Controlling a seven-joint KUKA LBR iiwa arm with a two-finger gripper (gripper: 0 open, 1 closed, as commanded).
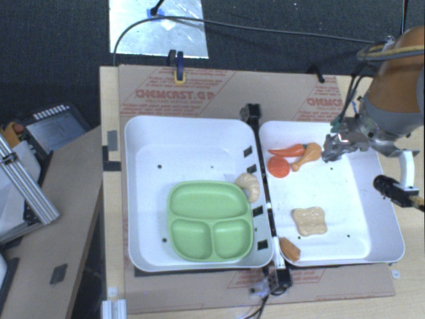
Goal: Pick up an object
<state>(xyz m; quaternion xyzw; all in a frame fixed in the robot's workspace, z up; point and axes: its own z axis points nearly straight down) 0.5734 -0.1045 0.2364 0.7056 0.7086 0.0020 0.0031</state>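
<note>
Beside drumstick [306, 155], end effector [332, 147], fingers indistinct

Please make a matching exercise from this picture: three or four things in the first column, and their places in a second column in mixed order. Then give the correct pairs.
Things:
1. green divided plate
2. slice of toast
3. red chilli
4. gripper

Places:
A. right bin, far part, next to the drumstick
B. left bin, near part
C. right bin, near part, lying alone
D. above the right bin, at the drumstick's right end

Pairs: 1-B, 2-C, 3-A, 4-D
</note>
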